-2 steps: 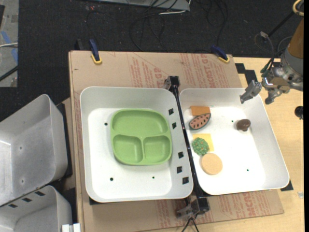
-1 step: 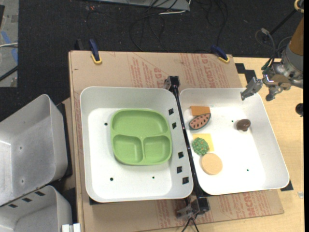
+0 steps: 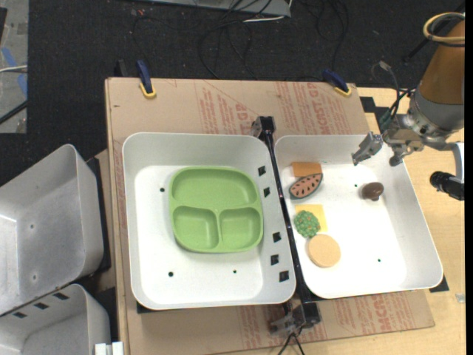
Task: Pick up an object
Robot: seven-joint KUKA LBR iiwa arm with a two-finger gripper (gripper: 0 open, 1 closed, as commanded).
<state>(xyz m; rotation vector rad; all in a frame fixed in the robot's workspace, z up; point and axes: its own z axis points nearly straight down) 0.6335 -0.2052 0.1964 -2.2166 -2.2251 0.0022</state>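
Observation:
The right bin [image 3: 399, 268] holds several small items: an orange block [image 3: 306, 169], a brown oval piece with dots [image 3: 304, 187], a green bumpy ball [image 3: 306, 222] on a yellow square [image 3: 314, 214], a tan round disc [image 3: 324, 251] and a dark brown lump [image 3: 372, 191]. My gripper [image 3: 381, 148] hangs over the bin's far right corner, above and behind the brown lump. Its two fingers are spread apart with nothing between them.
The left bin [image 3: 148, 272] holds a green divided plate [image 3: 217, 209]. A black divider [image 3: 279, 205] runs between the bins. Grey tubs [image 3: 44, 228] stand off the bench at the left. Blue-and-yellow clamps [image 3: 146, 80] grip the board's far edge.

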